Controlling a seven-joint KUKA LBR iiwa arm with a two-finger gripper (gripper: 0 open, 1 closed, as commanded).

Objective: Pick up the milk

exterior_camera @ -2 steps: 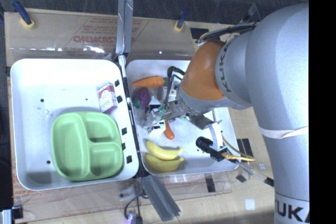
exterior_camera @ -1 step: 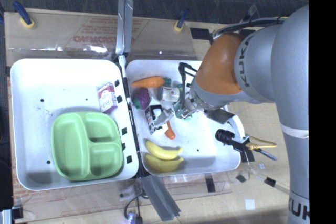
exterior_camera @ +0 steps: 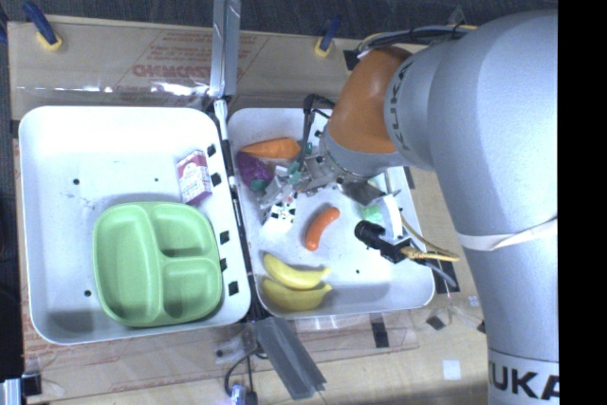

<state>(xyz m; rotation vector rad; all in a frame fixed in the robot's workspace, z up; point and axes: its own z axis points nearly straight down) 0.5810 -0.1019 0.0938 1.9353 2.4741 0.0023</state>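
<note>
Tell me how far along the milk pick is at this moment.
Done: the arm has reached into the right bin, and the gripper is low among the items beside the purple vegetable. In hand: nothing is visibly gripped; the fingers are hard to make out. Left: the small milk carton stands in the left bin next to the green tray, untouched, so the grasp and lift remain.

Arm point(exterior_camera: 493, 156) hides right bin point(exterior_camera: 334, 297) far corner; pincer point(exterior_camera: 296, 177) fingers unclear.

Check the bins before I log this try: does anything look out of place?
The small red-and-white milk carton lies tipped on its side in the left white bin, beside the green divided plate.
</note>
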